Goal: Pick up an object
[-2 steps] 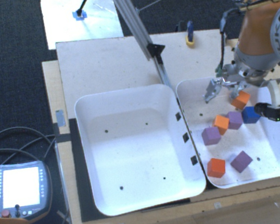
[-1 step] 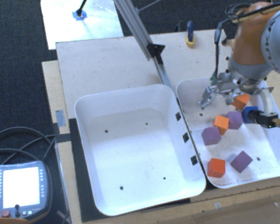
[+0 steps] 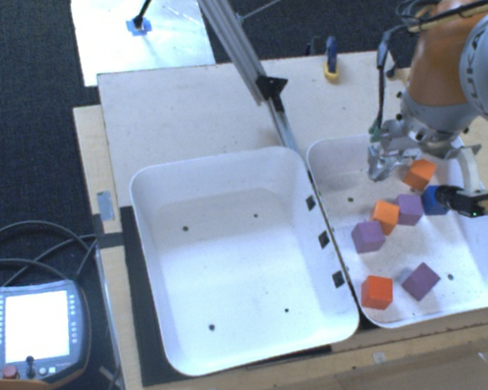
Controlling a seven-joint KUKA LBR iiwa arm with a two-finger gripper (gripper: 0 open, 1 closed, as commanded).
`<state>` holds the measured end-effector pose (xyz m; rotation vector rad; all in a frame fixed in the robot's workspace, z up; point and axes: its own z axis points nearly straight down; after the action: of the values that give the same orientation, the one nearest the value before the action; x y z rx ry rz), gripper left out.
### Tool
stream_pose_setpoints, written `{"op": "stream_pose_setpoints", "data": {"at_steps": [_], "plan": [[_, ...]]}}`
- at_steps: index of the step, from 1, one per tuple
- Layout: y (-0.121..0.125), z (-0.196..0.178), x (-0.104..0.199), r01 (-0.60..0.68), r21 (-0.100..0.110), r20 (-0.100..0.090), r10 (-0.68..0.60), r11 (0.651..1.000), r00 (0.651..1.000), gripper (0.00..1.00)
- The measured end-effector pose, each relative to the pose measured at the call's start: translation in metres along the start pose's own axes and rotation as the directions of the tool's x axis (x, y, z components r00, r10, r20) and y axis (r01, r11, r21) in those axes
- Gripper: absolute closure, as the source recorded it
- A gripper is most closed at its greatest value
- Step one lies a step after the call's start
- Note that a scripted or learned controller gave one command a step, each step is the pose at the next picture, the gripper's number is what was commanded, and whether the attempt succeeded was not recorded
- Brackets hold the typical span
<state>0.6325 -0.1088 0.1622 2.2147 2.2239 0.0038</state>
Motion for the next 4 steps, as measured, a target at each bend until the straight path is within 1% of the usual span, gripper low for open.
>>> {"op": "stream_pose_setpoints", "data": {"at_steps": [1, 2, 4], "plan": [[-0.003, -0.064, 0.001, 0.0, -0.005, 0.001, 0.0, 1.0, 1.0, 1.0], [-0.002, -0.074, 0.001, 0.0, 0.0, 0.0, 0.0, 1.0, 1.0, 1.0], [0.02, -0.088, 0.119, 0.007, 0.0, -0.003, -0.007, 1.0, 1.0, 1.0]]}}
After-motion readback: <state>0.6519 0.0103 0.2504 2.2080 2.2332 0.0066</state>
